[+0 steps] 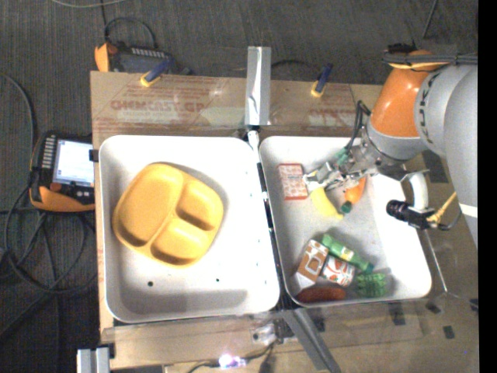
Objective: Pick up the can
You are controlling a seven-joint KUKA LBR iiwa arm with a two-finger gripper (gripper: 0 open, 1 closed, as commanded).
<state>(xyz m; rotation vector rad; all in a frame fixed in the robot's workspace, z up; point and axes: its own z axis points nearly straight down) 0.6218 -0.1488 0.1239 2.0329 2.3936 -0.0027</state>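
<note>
Frontmost red sausage (319, 294); farther back, red-and-white can (291, 181) lies flat.

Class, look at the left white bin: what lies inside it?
Inside the left bin lies one yellow divided tray, three compartments facing up, slightly toward the back left. The bin floor under the tray is covered, so anything beneath it cannot be seen.

Grey arm (458, 107) with a glossy orange band (397, 103) and black cables near its wrist
</note>
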